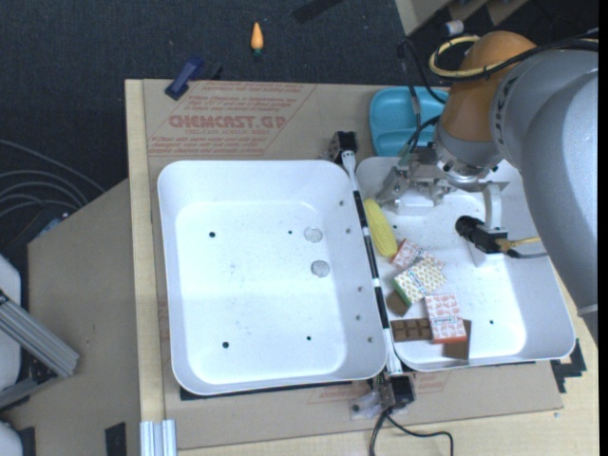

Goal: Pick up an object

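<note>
— Bench with two white bins: where's the gripper (418, 180)?
— Over the right bin (494, 335), far end; whether it's spread or closed, cannot tell. Corn cob (381, 229) lies just beside.
— Risk?
— Cob hugs the wall; a grab may slip.

Bright even overhead light, soft shadows, slight graininess.

The grey KUKA arm (556, 150) reaches in from the right, its orange band (480, 88) bulging above the wrist. Below the band, the metal two-finger gripper (418, 186) points down and leftward, low over the bench.
</note>
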